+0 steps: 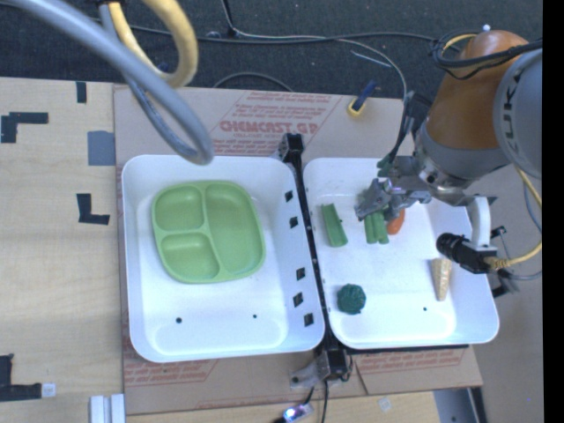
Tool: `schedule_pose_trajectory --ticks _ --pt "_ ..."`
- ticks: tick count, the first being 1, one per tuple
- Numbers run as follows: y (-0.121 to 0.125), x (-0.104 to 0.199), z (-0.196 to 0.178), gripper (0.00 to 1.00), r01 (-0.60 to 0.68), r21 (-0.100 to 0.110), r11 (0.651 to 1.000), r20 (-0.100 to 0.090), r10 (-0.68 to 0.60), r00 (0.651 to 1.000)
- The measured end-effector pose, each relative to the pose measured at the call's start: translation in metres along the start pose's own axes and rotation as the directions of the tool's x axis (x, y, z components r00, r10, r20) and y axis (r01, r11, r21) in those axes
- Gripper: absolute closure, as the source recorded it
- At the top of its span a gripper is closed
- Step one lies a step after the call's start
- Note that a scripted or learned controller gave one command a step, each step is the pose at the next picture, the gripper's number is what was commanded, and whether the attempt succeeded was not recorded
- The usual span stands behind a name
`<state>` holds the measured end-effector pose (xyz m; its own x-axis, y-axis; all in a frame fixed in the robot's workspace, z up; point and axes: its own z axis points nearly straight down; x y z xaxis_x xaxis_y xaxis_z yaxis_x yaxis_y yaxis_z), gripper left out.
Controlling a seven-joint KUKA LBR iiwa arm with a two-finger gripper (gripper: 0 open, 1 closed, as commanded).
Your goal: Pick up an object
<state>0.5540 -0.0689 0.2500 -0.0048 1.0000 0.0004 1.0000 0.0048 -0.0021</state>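
Four small objects lie in the right bin [476, 329], and the likeliest target is the short green piece [377, 228] directly beneath the gripper [381, 203]. It stands roughly upright in the picture, near the bin's upper middle, with an orange piece [397, 224] touching or just beside its right edge. Whether the claw is spread or pressed together cannot be told: the mechanism is seen from above and its tips merge with the green piece, so no hold is confirmed.

Handling, by judgement: the green piece looks like a light, stiff toy vegetable with smooth sides, likely slippery. It is best taken across its narrow width at mid-length; the orange neighbour may be caught or nudged in the same closing.

Further out, a longer green strip [333, 224] lies to the left, near the divider between the bins. A dark green round lump [352, 299] sits toward the front, well apart. A pale cone-shaped piece [441, 278] lies at the right side.

The left bin [141, 324] bears a green compartment plate [209, 232]. A grey hose [132, 69] crosses above the bench
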Motion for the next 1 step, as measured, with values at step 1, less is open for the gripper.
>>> schedule_pose_trajectory --ticks 1 --pt "0.009 0.0463 0.0088 1.0 0.001 0.001 1.0 0.0 -0.001 1.0"
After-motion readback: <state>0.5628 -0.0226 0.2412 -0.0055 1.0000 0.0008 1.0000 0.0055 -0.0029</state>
